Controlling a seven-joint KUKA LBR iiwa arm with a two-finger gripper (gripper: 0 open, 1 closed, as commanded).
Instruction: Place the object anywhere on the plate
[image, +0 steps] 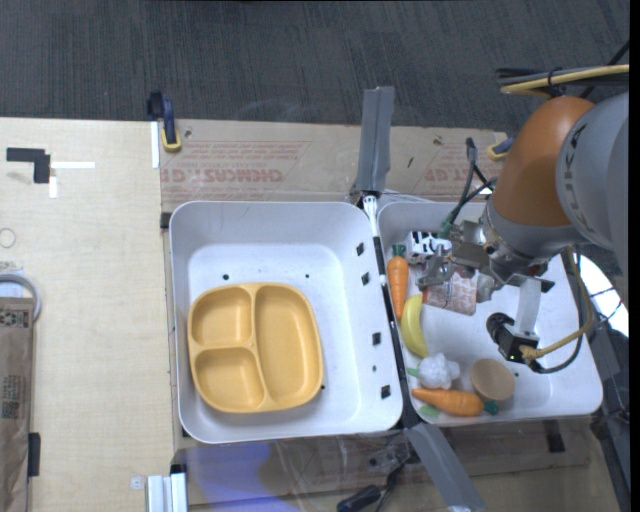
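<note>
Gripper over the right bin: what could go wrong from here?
The gripper sits amid crowded items: carrot, banana and a patterned packet lie close together, so it may grab two or none. The plate is in the other bin; a loose grasp could drop the item crossing the divider.

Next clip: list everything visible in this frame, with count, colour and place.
Shallow plastic bins: two, white, side by side on the bench.
Three-compartment plastic plate: one, yellow, in the left bin.
Toy carrots: two, orange; one upright by the right bin's left wall, one along its near edge.
Toy banana: one, yellow, right bin, below the upright carrot.
Small fluffy white object: one, right bin, above the near carrot.
Round tan cup: one, right bin, near edge.
Arm: one, grey with orange band, over the right bin.
End effector: one, low in the right bin.
</note>
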